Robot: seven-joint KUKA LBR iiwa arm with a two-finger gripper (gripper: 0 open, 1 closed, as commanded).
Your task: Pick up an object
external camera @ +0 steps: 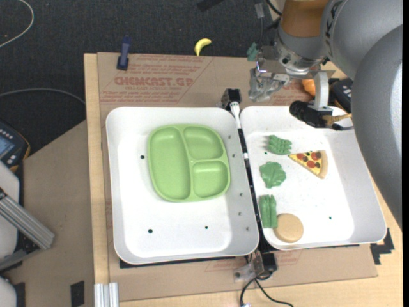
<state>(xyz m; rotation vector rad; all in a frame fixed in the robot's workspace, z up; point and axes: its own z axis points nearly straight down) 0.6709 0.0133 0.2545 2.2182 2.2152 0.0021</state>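
Gripper (pixel 265 88) hangs over back rim of right bin (pixel 358 190), fingers look slightly apart, nothing btwn them. Nearest pick: green leafy toy (pixel 279 145), approx 5 o'clock from tips. Pizza slice (pixel 311 162) further, same dir, long axis across bin.

You are looking at a robot lab bench: a brown board (pixel 160 75) on dark carpet (pixel 96 11) carries two white bins (pixel 128 235), toy food such as a pizza slice (pixel 311 162), loose cables (pixel 19 18), and an aluminium rail (pixel 25 226).
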